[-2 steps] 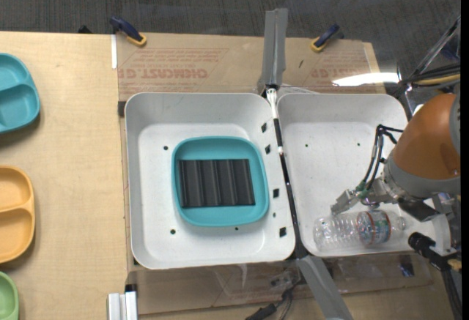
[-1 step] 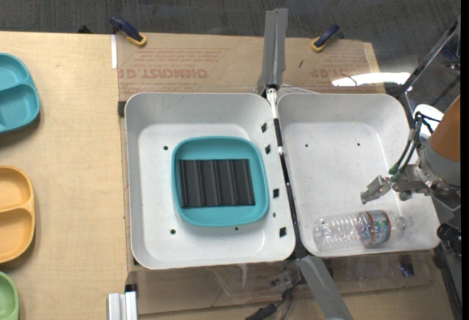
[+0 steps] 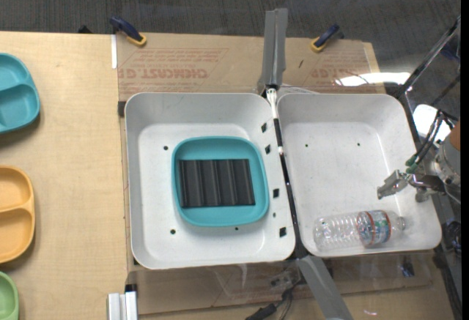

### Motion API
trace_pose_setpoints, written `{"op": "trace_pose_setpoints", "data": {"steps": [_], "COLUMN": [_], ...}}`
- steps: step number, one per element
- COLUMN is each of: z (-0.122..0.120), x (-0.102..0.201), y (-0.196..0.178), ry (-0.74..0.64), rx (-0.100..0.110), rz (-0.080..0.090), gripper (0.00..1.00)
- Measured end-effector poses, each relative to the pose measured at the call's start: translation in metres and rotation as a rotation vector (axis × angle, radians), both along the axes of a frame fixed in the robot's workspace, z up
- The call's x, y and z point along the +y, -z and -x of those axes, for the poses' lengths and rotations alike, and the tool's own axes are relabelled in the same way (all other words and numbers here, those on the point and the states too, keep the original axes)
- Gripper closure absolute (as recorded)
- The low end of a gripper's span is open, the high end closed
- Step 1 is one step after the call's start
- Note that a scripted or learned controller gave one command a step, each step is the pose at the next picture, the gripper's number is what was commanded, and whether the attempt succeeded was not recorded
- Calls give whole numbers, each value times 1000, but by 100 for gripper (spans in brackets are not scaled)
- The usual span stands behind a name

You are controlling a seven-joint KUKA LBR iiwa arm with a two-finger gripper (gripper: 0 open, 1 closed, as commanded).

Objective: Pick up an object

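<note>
Clear crumpled plastic water bottle (image 3: 359,229) lies on its side along the near wall of the right shallow white bin (image 3: 333,117), cap end pointing right, a red and blue label band around its middle. Rest of that bin's floor is bare white.

Gripper (image 3: 399,183) sits at the right side of the same bin, above and to the right of the bottle, apart from it. Metal finger (image 3: 390,185) juts left over the bin floor; nothing seen between the fingers. Cannot tell whether the jaws are spread or pressed together from this angle.

Left shallow white bin (image 3: 146,165) holds a teal rounded-square plastic tray (image 3: 220,181) with dark ribbed slots, lying flat near its centre.

Brown cardboard sheet (image 3: 190,66) lies behind both bins, held by two blue and orange clamps (image 3: 128,30).

On the pale wooden bench at far left: teal divided plate (image 3: 15,102), orange divided plate (image 3: 13,212), green plate edge (image 3: 6,298).
</note>
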State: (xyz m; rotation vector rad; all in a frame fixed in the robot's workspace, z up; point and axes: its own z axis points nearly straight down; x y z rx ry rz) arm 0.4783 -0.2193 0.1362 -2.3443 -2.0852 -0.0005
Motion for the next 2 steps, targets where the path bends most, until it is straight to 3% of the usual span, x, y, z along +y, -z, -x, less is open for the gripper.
{"op": "trace_pose_setpoints", "data": {"steps": [1,2], "z": [-1,-1], "x": [-1,0], "y": [-9,-9], "ry": [-3,-3], "rx": [0,0], "rz": [4,4], "gripper": [100,0]}}
